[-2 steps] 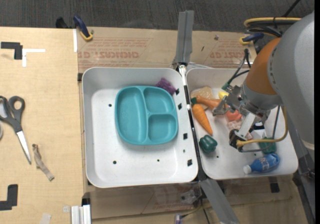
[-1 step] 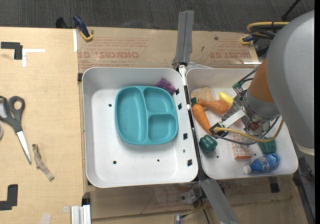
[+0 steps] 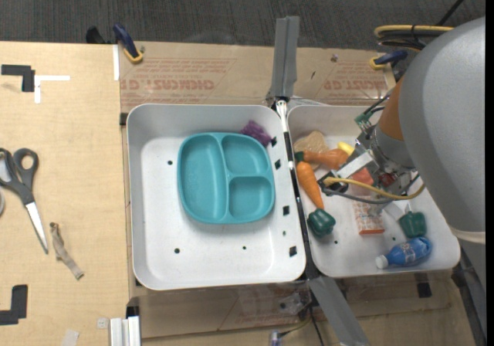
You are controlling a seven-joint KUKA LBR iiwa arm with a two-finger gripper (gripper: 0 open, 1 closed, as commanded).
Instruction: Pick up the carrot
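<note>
The carrot (image 3: 309,184) is orange and tapered, and lies at a slant along the left wall of the right bin (image 3: 340,263). Its thick end points up toward a second orange piece (image 3: 326,157). My gripper (image 3: 369,169) hangs over the middle of the right bin, to the right of the carrot and a short way apart from it. The grey arm (image 3: 451,120) covers most of the gripper from above. Nothing orange shows at the gripper.
In the right bin lie a beige piece (image 3: 312,141), a small yellow thing (image 3: 345,149), a dark green piece (image 3: 321,222), another green one (image 3: 413,223), a blue bottle (image 3: 406,252) and a printed card (image 3: 369,218). The left bin (image 3: 154,259) holds a teal divided plate (image 3: 227,178) and a purple thing (image 3: 256,133). Scissors (image 3: 25,194) lie at the far left.
</note>
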